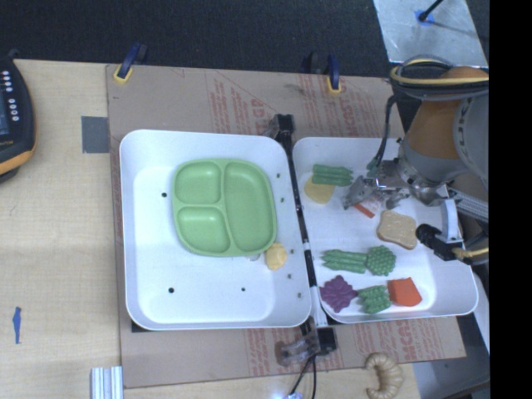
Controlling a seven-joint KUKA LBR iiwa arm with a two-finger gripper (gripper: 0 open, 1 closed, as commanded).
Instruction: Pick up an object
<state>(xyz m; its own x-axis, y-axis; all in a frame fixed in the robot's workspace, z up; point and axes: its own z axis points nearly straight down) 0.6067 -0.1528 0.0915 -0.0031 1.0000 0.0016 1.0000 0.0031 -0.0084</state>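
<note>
My gripper (360,196) hangs low over the back of the right bin (453,302), at the end of the grey and orange arm reaching in from the right. A small orange-red piece (366,210) lies just below its tip, and contact cannot be made out. To its left lie a green bean bundle (332,174) and a pale yellow piece (318,193). A bread slice (397,229) rests just right of the tip. Nearer the front lie a broccoli stalk (359,261), purple grapes (338,292), a green vegetable (374,298) and a red-orange block (405,291).
The left bin (150,306) holds a green divided plate (224,206) and a small yellow item (276,257) by the plate's front right corner. A tan curled toy (384,374) lies on the bench before the bins. A handheld controller (12,115) sits at the far left.
</note>
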